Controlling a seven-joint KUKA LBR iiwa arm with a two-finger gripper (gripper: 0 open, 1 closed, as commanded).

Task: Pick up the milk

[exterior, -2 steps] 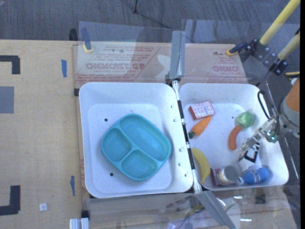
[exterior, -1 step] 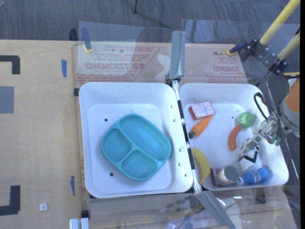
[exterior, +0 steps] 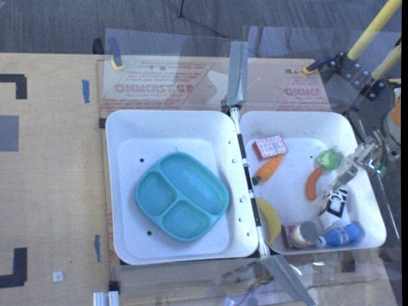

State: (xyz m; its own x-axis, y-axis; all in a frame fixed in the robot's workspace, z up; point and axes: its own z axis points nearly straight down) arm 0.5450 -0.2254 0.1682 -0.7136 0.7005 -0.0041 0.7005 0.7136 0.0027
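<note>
Two bins share the surface; I see the milk (exterior: 334, 204), a small white carton with black patches, lying tilted in the right bin (exterior: 299, 129) near its right wall, crowded by a blue bottle (exterior: 342, 235). My hand (exterior: 347, 171) hangs just above it, presumably for approach; I cannot tell its opening.
</note>
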